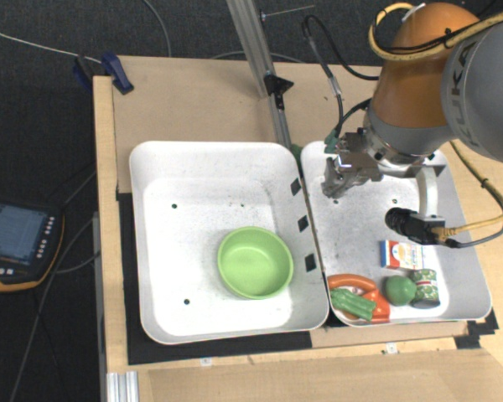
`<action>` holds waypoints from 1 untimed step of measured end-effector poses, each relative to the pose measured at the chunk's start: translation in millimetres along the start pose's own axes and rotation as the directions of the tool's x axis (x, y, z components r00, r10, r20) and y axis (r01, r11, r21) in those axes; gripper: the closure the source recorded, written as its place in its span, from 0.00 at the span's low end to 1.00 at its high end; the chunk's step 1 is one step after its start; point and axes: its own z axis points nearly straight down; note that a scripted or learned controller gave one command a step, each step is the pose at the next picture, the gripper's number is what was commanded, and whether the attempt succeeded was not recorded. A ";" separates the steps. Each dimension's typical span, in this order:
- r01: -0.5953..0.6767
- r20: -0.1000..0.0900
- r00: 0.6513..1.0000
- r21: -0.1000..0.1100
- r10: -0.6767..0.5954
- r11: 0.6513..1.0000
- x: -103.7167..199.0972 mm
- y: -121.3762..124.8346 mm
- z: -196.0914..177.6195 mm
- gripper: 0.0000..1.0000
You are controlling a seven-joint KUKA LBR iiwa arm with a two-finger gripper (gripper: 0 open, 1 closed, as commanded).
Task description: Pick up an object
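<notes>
My gripper hangs over the back left part of the right bin, above bare floor, with nothing visible between its fingers. Toward the bin's front lie an orange and green toy, a green ball, a small can and a little white box with red and blue print. All of them sit well in front of the gripper. A green bowl rests in the left bin, toward its front right.
A metal pole rises behind the bins, near their shared divider. The bench's wooden surface runs around the bins. A handheld controller lies off the bench at far left.
</notes>
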 end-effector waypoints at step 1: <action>-0.001 0.000 1.000 0.001 0.001 1.000 43.0 14.1 12.0 1.00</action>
